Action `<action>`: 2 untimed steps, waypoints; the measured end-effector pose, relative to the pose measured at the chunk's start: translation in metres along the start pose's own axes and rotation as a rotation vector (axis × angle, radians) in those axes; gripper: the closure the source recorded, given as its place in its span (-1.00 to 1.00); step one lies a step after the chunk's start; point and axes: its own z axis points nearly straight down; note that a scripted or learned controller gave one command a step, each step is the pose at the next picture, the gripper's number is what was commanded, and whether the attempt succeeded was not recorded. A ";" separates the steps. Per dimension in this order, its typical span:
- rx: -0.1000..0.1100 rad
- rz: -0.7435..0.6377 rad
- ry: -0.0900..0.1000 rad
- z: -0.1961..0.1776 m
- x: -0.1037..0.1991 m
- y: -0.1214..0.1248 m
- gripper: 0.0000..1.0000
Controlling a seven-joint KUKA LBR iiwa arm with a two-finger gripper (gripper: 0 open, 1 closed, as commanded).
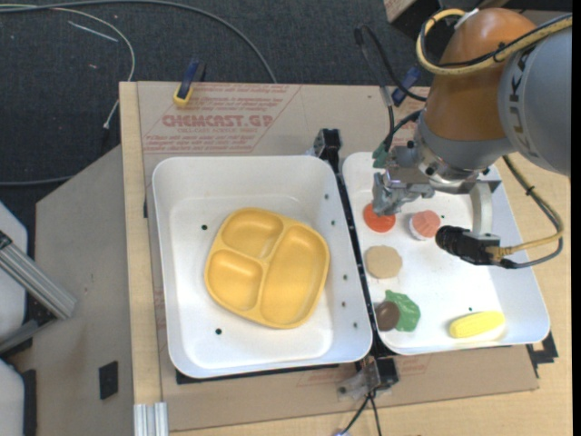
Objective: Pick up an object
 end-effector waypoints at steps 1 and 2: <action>-0.005 0.000 -0.002 0.004 0.044 0.016 1.00; 0.000 0.000 -0.001 0.013 0.097 0.012 1.00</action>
